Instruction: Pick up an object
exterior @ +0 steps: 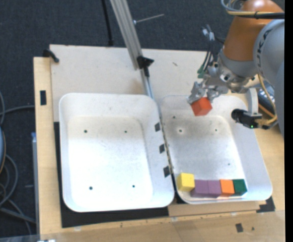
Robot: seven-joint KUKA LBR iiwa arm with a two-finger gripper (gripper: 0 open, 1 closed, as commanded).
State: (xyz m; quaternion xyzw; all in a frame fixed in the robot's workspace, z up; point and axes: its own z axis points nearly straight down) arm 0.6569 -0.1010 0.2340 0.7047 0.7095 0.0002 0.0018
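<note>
Small red-orange cube [202,106]: held in the two-finger gripper [200,99], fingers closed on its top, up over far end of right white bin [247,155]. Risk: grip looks shallow, w/ cube hanging mostly below the fingers; a jolt could tip it out and drop it into the bin. Arm: grey w/ orange band [247,26], reaching in from right, wrist angled down and left. Yellow, purple, orange, green blocks [213,186] in a row along bin's near wall, well apart from cube.

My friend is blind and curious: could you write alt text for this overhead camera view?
A grey robot arm's gripper holds a red-orange block above the right white bin, where yellow, purple, orange and green blocks line the near edge.
</note>
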